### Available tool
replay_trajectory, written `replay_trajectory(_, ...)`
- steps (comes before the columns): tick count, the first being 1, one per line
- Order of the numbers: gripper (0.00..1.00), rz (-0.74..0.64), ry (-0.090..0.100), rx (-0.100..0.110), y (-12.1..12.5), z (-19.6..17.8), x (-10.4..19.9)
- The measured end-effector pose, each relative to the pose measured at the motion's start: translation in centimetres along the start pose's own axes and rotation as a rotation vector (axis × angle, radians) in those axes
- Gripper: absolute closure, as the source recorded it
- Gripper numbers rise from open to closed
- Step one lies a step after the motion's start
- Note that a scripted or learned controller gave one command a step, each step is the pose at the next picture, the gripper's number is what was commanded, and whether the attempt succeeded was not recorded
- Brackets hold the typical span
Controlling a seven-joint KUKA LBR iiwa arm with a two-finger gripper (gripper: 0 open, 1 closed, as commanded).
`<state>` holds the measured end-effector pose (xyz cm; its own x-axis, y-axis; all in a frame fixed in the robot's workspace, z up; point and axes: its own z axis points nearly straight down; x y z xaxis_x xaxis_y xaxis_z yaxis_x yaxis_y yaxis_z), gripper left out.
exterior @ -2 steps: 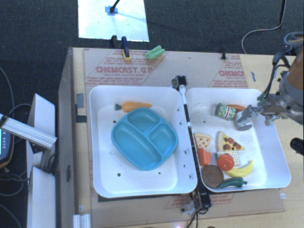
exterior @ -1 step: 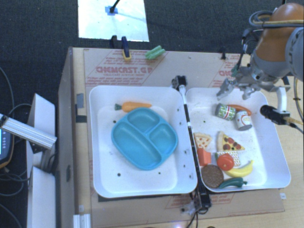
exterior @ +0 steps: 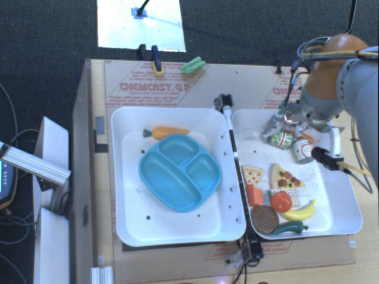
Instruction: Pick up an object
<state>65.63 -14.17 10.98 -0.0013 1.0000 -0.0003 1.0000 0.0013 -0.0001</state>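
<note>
pincer (exterior: 283, 129), grip state unclear, hangs over a crumpled green can (exterior: 280, 139) in the right bin (exterior: 349, 203).

Two bins side by side on the bench (exterior: 177, 76). In the left bin (exterior: 127, 218): a plate (exterior: 179, 172), with a carrot (exterior: 167, 132) just behind it. In the right bin (exterior: 349, 215): a can (exterior: 282, 139) at the back, pizza (exterior: 285, 178) in the middle, a tomato (exterior: 281, 202), banana (exterior: 299, 211) and cookie (exterior: 265, 219) near the front.
</note>
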Motion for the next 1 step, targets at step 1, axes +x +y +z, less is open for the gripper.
replay_trajectory(1,1.0,-0.001,-0.001,-0.006,0.16,-1.21,-0.01)
